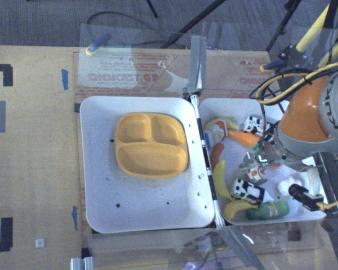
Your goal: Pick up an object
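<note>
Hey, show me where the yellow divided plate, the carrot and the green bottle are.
yellow divided plate (151,145): camera view, on its middle ridge, left bin.
carrot (243,138): camera view, on its orange body, right bin.
green bottle (267,210): camera view, on its body, right bin's near edge.

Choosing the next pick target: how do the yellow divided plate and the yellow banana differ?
The divided plate is broad, with three compartments; the banana is slim and curved. The plate lies alone in the left bin; the banana is crowded among toys in the right bin, along its left wall. Both are yellow.
</note>
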Available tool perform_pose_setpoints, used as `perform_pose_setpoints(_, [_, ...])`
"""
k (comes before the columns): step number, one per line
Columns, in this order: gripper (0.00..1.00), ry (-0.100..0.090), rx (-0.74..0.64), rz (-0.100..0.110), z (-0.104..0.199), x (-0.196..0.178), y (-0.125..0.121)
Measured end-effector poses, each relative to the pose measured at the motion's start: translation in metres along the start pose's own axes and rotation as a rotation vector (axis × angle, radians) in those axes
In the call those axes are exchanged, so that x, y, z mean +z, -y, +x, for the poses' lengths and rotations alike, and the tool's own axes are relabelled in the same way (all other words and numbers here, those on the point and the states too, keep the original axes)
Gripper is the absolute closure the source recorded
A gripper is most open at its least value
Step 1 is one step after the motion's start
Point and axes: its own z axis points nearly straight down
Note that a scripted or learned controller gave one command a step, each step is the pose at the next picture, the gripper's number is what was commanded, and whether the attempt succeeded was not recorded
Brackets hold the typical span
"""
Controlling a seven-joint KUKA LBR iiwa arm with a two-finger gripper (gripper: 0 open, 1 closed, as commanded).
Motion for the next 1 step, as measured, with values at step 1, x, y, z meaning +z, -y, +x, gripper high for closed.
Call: perform_pose_setpoints(1, [1.0,-0.002,-0.12,0.01,0.0479,-0.0864,-0.0528])
